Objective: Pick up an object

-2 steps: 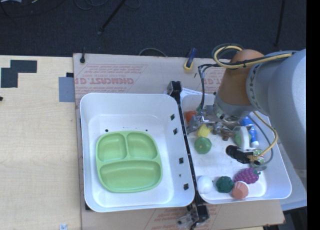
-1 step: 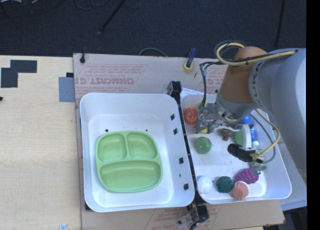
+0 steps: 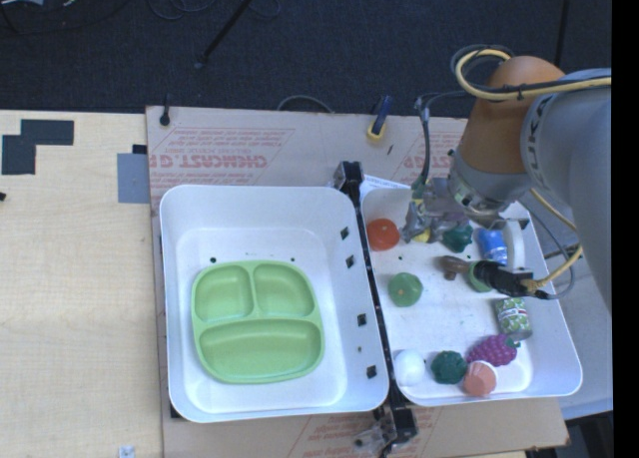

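Hovering low over the far end of the right bin [image 3: 559, 386], the hand [image 3: 431, 217] hung on the grey arm [image 3: 559, 137]; how far it stood open could not be told, and nothing showed in its hold. Items just beside it: orange-red ball [image 3: 382, 234], dark green piece [image 3: 457, 238], blue piece [image 3: 490, 244]. Nearer the camera than the hand: green round fruit [image 3: 404, 289], white ball [image 3: 408, 366], purple grapes [image 3: 491, 350]. Well apart, beyond the divider: green divided plate [image 3: 258, 321] in the left bin [image 3: 180, 236]. Step judged: approach, no object yet chosen by contact. Next move called for settling over one loose item, probably the orange-red ball, and closing on it squarely.
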`<control>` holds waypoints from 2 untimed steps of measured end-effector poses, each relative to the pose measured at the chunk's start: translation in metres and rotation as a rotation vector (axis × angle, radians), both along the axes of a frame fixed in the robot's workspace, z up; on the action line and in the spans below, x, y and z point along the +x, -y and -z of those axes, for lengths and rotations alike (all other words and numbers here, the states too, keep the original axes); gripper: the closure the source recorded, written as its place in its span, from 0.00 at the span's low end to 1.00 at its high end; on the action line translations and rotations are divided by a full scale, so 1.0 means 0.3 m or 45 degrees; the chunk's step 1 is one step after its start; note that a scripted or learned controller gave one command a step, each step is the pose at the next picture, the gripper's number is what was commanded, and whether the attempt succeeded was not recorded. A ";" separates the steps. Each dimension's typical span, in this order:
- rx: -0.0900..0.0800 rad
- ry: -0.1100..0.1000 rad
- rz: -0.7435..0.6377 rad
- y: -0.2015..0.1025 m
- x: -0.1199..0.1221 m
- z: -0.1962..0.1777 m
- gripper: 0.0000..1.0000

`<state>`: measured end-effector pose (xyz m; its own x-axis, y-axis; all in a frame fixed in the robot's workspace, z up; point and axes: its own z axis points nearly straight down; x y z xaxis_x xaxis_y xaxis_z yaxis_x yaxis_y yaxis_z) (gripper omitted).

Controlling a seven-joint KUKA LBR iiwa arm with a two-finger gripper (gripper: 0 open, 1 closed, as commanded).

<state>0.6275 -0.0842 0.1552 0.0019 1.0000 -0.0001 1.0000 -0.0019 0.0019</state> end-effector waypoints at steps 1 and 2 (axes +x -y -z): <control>-0.001 0.001 0.008 0.030 -0.012 -0.197 1.00; 0.001 -0.004 0.006 0.035 -0.012 -0.242 1.00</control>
